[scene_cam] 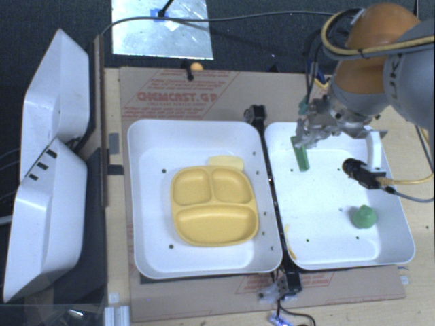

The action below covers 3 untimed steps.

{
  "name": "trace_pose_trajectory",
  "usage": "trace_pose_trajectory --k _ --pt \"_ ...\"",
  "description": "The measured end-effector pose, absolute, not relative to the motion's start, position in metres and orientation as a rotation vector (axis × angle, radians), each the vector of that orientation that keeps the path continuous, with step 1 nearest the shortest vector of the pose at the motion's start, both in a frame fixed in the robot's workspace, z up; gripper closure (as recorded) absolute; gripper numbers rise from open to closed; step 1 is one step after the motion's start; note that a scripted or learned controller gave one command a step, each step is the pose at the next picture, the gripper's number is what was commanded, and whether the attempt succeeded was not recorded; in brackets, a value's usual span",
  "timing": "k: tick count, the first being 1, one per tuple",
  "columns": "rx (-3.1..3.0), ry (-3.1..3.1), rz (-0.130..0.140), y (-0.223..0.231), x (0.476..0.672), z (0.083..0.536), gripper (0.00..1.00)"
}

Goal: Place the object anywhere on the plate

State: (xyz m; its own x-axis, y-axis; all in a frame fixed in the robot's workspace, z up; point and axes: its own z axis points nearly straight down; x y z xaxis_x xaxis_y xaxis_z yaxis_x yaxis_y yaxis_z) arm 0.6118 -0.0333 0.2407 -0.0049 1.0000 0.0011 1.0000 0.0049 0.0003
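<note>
your gripper (301, 149) pinches a green stick (301, 157) over the right bin (326, 250). lift clear of the divider, then carry it left onto the yellow plate (214, 206).

Bench is wearing a brown cardboard sheet (204, 90) with red lettering, sitting on dark carpet-ish flooring (47, 5). A shiny metal plate (162, 19) is lying at 12 o'clock, white plastic housings (47, 175) are leaning at 9 o'clock.
</note>
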Motion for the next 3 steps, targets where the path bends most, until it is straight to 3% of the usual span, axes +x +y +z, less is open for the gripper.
trace_pose_trajectory --k 3 --pt "-2.215 -2.227 -0.002 0.110 0.552 0.233 1.00"
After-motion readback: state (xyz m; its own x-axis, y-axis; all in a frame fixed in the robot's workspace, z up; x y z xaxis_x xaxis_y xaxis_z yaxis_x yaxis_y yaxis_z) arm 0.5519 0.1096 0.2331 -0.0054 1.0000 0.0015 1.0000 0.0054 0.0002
